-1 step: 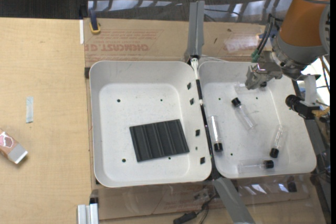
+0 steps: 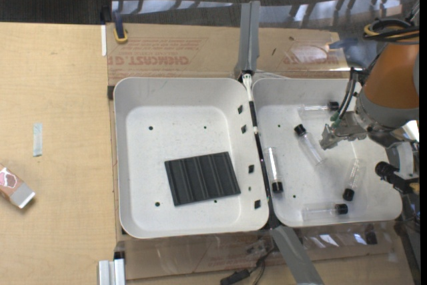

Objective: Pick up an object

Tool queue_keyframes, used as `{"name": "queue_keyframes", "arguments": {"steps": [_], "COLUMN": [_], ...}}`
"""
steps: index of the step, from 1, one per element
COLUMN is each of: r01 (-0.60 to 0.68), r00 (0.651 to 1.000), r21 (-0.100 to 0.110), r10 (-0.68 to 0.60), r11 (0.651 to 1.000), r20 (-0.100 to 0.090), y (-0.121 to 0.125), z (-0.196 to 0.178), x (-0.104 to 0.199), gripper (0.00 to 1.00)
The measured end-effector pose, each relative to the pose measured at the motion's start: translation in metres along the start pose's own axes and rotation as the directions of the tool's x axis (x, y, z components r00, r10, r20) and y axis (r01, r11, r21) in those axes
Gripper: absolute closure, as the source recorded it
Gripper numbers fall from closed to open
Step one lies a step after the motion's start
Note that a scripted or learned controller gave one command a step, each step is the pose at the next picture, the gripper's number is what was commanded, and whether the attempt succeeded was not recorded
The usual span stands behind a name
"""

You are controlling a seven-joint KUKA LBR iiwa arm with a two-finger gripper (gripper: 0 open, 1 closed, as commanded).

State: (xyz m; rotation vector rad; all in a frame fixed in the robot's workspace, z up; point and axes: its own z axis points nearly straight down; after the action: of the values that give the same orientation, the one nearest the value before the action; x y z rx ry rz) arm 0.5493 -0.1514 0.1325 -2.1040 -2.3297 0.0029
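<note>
Fingers on my two-finger gripper point(image 2: 331, 138) are hanging over the right white plastic bin point(image 2: 287, 210); whether they are spread or pinched I cannot tell. Just left of them a clear plastic tube with a black cap point(image 2: 307, 141) is lying, its long axis slanting, cap pointing up-left. More capped tubes are lying near the bin's left wall point(image 2: 273, 171), front edge point(image 2: 325, 211) and right side point(image 2: 351, 181), leaving bare floor between. A ribbed black rectangular mat point(image 2: 202, 178) is lying in the left white bin point(image 2: 133, 210).
</note>
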Motion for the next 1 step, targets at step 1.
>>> {"name": "queue_keyframes", "arguments": {"steps": [1], "r01": [0.206], "r00": [0.979], "r21": [-0.001], "r10": [-0.206], "r11": [0.979], "r20": [0.0], "y": [-0.0355], "z": [0.042], "x": [-0.0294], "gripper": [0.0]}}
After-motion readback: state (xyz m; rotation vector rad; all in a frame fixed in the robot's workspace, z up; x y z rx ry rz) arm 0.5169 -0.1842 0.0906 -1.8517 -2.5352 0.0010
